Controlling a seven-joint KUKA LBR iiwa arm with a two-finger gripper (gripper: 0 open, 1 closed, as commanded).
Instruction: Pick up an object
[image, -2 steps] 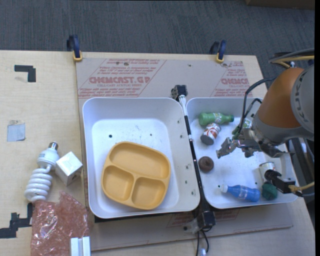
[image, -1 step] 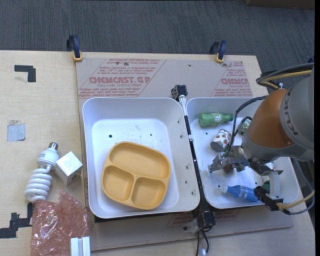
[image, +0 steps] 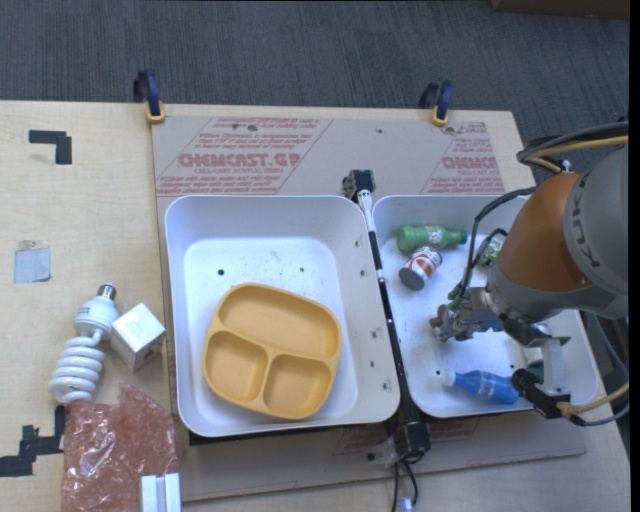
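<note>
The gripper (image: 452, 328) is hanging low inside the right bin (image: 575, 400); its grip cannot be told. A blue bottle (image: 484, 384) is lying just below it, a small can (image: 421, 267) and green bottle (image: 428, 238) above.

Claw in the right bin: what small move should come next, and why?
Probably a short shift toward the blue bottle, then a descent. The claw sits over bare bin floor with nothing seen between its fingers; the blue bottle lies just below it in the view, while the can and green bottle lie farther up.
</note>
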